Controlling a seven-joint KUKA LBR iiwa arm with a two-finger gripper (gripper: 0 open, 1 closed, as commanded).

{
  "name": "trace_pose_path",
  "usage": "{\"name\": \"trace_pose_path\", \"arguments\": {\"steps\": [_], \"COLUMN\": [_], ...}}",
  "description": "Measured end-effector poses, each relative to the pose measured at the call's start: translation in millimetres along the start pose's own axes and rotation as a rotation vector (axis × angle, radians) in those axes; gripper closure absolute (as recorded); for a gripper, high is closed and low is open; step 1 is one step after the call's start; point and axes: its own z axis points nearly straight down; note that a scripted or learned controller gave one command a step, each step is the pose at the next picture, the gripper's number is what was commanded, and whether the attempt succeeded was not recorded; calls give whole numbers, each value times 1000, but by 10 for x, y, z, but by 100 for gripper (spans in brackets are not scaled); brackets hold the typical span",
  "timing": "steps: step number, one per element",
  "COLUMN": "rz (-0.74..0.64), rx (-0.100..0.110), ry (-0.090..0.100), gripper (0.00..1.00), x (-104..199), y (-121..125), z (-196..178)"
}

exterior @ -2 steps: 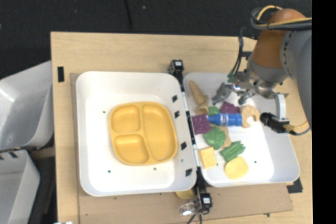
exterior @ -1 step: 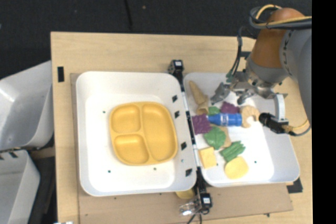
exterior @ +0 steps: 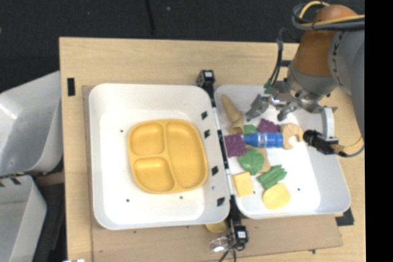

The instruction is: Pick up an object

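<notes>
Grey gripper [exterior: 271, 108] hangs spread and unladen above the right bin [exterior: 325, 190].

Light falls evenly from above, bright on the two white bins [exterior: 153, 218], which come close to washing out. The yellow tray [exterior: 167, 155] shows soft highlights along its ridges, without hard glare. Shadows are faint and short, lying tight under the toys [exterior: 258, 150] and the arm [exterior: 319, 58]. The floor from 9 to 1 o'clock stays very dark, almost without detail. The picture is low in resolution and slightly soft overall; small toys blur at their edges. The bench edges look straight, with little distortion.
</notes>
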Motion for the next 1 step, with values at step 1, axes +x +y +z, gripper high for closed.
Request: {"name": "trace_pose_path", "arguments": {"steps": [1], "rz": [-3], "rx": [-5], "ry": [0], "gripper": [0], "x": [197], "y": [12], "z": [-239]}}
